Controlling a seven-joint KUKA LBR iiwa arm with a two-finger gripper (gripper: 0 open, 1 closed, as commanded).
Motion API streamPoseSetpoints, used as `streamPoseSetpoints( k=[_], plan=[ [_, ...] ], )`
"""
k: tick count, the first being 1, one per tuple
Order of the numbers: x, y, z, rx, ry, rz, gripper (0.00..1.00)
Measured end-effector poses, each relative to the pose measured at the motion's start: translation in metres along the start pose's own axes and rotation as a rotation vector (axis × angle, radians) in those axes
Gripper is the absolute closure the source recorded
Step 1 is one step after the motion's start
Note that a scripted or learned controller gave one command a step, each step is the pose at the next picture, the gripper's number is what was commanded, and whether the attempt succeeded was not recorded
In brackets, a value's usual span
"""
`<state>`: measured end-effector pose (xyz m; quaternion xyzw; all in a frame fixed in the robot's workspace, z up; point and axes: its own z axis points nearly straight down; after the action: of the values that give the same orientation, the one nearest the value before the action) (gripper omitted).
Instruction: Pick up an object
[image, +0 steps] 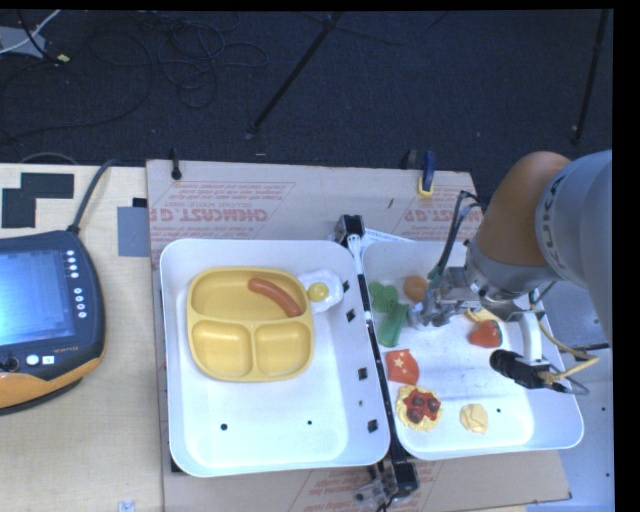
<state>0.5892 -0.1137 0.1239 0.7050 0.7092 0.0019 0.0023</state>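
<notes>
- Hovering low in the right bin (560, 425), the pincer (432, 310) sits just beside the green toy vegetable (386, 310); whether it is parted or gripping anything cannot be told.
- The vegetable lies by the bin's left wall, near an orange piece (414, 288).
- It looks like light, stiff, smooth plastic, likely slippery; a grasp across its narrow middle seems best.
- The cardboard (230, 205) under the bins bears red print, reversed and not reliably readable.

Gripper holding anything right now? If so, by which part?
Cannot be told. The gripper sits low in the right bin beside the green toy; no object visibly held.
</notes>
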Motion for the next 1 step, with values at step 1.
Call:
streamPoseSetpoints(
  k=[1],
  plan=[
    [0.0501, -0.0364, -0.1551, 0.008, 0.001, 0.004, 1.00]
  ],
)
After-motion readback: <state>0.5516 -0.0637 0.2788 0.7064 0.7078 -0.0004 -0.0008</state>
